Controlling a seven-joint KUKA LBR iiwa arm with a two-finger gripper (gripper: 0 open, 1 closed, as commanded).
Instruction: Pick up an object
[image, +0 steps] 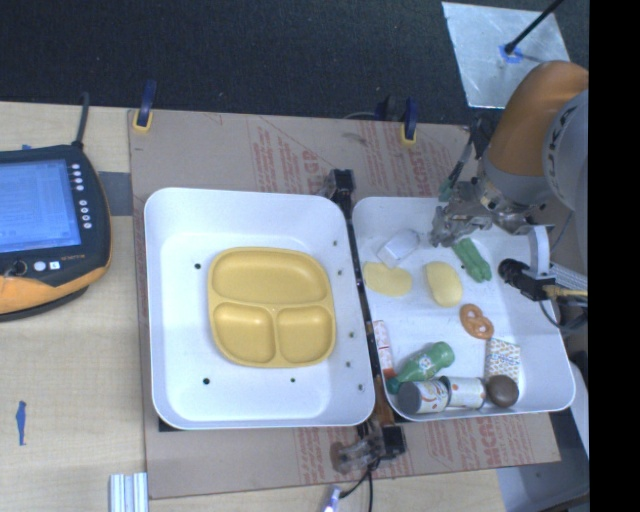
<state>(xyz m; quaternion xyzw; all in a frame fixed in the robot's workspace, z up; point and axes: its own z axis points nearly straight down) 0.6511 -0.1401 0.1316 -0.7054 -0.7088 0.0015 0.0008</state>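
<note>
Yellow tray, one; two yellow lumps; claw grip state indiscernible.

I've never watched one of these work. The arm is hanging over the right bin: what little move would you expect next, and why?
Probably a short drop straight down. The pincer sits at the upper end of the green pickle in the right bin, with two yellow pieces lying apart to its left. The pickle looks nearest, so lowering onto it seems the likeliest step toward picking something up.
</note>
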